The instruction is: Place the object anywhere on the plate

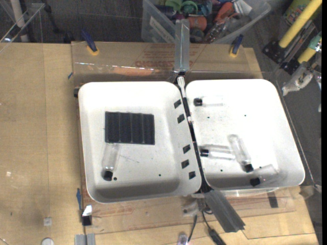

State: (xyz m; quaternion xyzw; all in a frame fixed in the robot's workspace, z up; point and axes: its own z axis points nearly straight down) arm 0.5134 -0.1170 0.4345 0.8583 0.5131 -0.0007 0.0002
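A black ribbed plate [129, 128] lies flat in the left bin [92, 98], toward its middle. Just below the plate's left corner lies a clear tube with a black cap [109, 163], its capped end pointing to the front; it sits on the bin floor, not on the plate. The right bin [276, 101] holds several more clear black-capped tubes: one near the back left [207, 102], two crossing near the middle [217, 151] [239, 152], and one at the front right [263, 173].
A raised divider with black clips [185, 137] separates the two bins. A clear crate of colourful toys [204, 6] stands behind the bench. Yellow and dark equipment [301, 19] crowds the back right corner. Bare wooden bench [36, 137] extends left.
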